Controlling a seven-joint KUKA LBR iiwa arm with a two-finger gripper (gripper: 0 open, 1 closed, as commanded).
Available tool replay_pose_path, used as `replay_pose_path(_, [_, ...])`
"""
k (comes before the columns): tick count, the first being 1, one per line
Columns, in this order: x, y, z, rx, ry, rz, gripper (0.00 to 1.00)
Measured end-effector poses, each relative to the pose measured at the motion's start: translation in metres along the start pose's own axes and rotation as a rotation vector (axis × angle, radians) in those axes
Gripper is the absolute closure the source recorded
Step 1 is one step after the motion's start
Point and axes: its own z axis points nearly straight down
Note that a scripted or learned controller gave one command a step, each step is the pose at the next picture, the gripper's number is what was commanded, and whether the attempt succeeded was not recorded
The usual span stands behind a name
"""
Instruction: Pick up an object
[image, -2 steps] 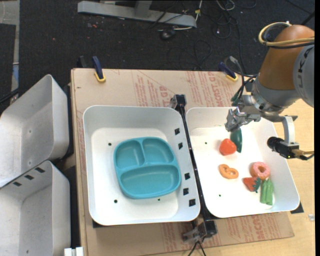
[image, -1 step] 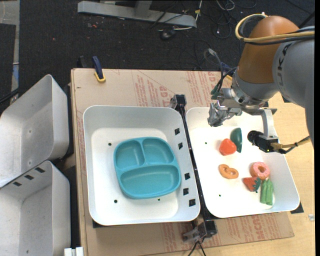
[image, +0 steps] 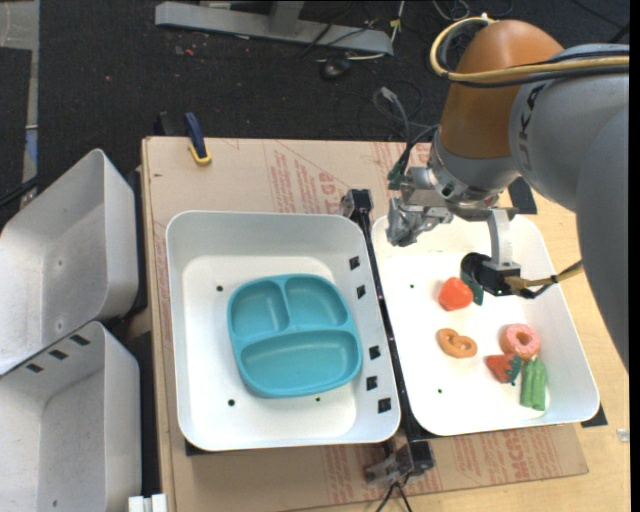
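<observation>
We found the tool (image: 408, 228) over the upper left corner of the right bin (image: 560, 405); we could not tell its state. The candidate objects lay well apart from it: a red piece (image: 455, 293), an orange ring (image: 458, 343), a pink ring (image: 521, 339) and a green piece (image: 534, 384). Descending there risked closing on bare bin floor. Red print on the bench (image: 300, 180) cardboard was unreadable.

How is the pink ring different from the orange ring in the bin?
The pink frosted ring-shaped toy looks thicker than the flat orange pretzel-like ring toy. The pink one touches a red piece and a green vegetable toy; the orange one lies alone. Both lie in the right white bin.
</observation>
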Motion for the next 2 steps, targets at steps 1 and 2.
replay_pose_path(1, [0.049, 0.011, -0.005, 0.0, 0.001, 0.0, 1.0])
replay_pose_path(2, [0.091, 0.016, 0.01, 0.002, 0.0, 0.0, 1.0])
